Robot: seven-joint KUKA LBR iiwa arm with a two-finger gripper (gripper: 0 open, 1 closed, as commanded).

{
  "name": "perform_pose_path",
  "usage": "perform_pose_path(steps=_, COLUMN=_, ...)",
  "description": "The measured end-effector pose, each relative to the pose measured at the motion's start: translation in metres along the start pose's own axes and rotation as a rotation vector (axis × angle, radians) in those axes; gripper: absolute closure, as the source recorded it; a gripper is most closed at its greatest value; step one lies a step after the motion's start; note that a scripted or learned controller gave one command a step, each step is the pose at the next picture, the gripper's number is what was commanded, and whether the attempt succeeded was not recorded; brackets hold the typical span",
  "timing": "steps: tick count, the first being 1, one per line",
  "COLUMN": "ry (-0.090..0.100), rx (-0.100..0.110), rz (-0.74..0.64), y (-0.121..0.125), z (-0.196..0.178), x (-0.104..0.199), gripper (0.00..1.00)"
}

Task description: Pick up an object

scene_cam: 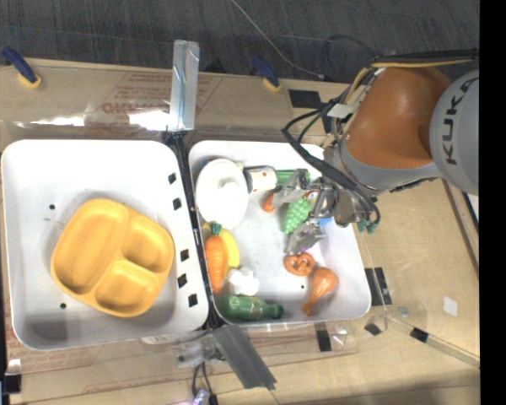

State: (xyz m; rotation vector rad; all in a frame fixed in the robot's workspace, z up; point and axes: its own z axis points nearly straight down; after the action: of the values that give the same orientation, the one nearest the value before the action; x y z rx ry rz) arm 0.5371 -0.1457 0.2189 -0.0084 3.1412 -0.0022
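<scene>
While the grey arm with its orange band reaches in from three o'clock, its gripper hangs low over the right-hand bin, at the bin's three o'clock side. Whether the gripper is wide, narrow or holding anything cannot be told from this slanted overhead view.

Two shallow white bins sit side by side on the worktop. The left bin holds a yellow divided tray, lying toward its six o'clock side.

The right bin is crowded with toys. A white cup lies at ten o'clock. A green knobbly toy sits near the middle, just beside the gripper. At the gripper's six o'clock lie a small orange pretzel-shaped piece and a brown drumstick. Along the bin's nine o'clock wall lie a carrot and a yellow banana, touching. A dark green bottle lies flat along the six o'clock wall.
</scene>
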Motion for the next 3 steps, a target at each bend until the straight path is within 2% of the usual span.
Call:
perform_pose_path(steps=1, ry=0.003, rx=-0.002, rz=-0.015, y=-0.055, z=0.122, x=0.041, gripper=0.00)
perform_pose_path(steps=2, ry=-0.001, rx=-0.002, rz=0.051, y=-0.041, z=0.127, x=0.057, gripper=0.00)
perform_pose_path(steps=3, ry=-0.004, rx=-0.001, rz=0.043, y=-0.040, z=0.116, x=0.055, gripper=1.00)
